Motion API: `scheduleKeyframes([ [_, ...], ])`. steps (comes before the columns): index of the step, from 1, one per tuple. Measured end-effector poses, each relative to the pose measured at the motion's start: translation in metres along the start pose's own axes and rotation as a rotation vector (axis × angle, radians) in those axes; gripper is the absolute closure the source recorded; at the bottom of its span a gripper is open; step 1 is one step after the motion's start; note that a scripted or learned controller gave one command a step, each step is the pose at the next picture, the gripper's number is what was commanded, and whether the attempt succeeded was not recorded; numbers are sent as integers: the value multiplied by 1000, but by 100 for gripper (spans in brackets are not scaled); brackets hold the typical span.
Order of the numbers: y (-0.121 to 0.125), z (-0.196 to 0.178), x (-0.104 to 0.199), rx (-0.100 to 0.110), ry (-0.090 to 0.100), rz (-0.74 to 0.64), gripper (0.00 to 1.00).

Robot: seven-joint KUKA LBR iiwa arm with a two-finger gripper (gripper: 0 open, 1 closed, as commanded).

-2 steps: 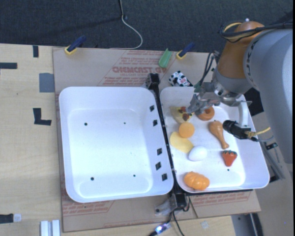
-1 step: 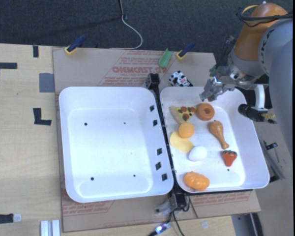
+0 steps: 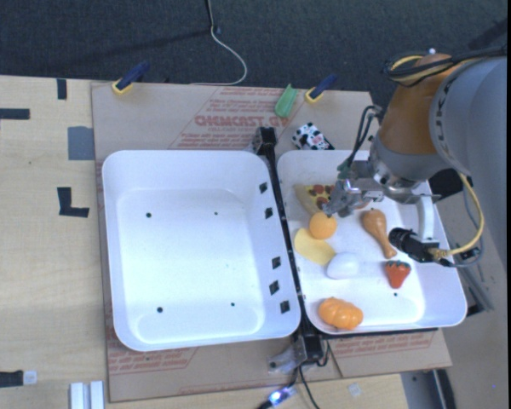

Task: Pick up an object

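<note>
Orange pumpkin-like toy: nearest item to us, at the near edge of the right bin.
White egg: just beyond it, touching a yellow piece.
Strawberry: right of the egg, standing apart.
Drumstick: farther back, lying at a slant right of centre.
Small orange ball: our likely target, just below the gripper, beside a pizza slice.
Jaws: we cannot tell if they are apart or together; nothing visibly sits between them.
Left bin: white, beside the right one.
Doing it well: we would centre over the ball, descend straight, and close across its middle so neither the pizza slice nor the yellow piece gets pinched.
</note>
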State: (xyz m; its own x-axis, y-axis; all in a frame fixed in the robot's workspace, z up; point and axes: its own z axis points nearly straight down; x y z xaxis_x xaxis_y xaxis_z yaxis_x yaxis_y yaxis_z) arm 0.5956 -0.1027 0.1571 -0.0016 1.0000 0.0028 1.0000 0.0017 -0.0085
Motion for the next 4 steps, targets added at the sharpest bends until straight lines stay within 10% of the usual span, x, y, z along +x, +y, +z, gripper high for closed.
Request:
scheduleKeyframes([
  [1, 3, -1, -2, -6, -3, 0, 0],
  [2, -4, 78, 9, -4, -4, 0, 0],
  [3, -2, 61, 8, -10, -3, -1, 100],
  [4, 77, -34, 65, -22, -2, -6, 100],
])
